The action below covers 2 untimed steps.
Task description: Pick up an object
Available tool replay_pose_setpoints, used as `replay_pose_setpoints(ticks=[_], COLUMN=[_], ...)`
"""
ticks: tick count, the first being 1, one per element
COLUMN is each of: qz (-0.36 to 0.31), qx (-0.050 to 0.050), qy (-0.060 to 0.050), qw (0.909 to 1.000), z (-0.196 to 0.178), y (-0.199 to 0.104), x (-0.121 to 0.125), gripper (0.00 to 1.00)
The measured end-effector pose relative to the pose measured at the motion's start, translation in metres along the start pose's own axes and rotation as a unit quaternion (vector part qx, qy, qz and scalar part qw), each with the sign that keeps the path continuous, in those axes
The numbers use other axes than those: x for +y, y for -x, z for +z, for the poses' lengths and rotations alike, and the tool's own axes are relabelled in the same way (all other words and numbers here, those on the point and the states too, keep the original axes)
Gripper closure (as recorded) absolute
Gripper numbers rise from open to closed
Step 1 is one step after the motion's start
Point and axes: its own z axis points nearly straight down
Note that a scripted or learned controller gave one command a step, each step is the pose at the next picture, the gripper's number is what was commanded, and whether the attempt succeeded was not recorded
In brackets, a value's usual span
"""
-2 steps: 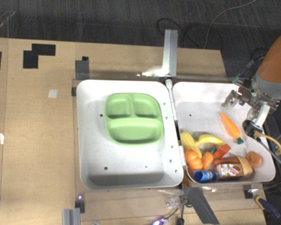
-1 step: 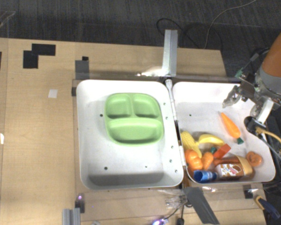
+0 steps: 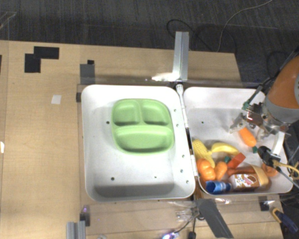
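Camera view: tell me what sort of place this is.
Likely a robotics lab grasping bench: a robot arm over two white bins, toy food heaped in one, a green divided plate in the other.

The arm is grey with a broad orange band above the wrist; thin dark cables run beside the metallic gripper.

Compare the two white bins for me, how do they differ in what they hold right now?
The left bin holds one thing, a green divided plate, lying flat near its middle. The right bin holds a heap of small things crowded along its near edge: a banana, a corn cob, a brown bottle on its side. The gripper is over the right bin, not the left. Both are shallow, white and set side by side.
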Motion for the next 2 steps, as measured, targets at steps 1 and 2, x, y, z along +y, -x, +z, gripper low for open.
replay_pose_setpoints(ticks=[1, 2], qz=[-0.001, 0.025], qx=[0.001, 0.000], qy=[0.002, 0.000], qw=[1.0000, 0.9997], z=[-0.011, -0.120], y=[-0.001, -0.062], x=[0.002, -0.002], gripper=[1.00, 1.00])
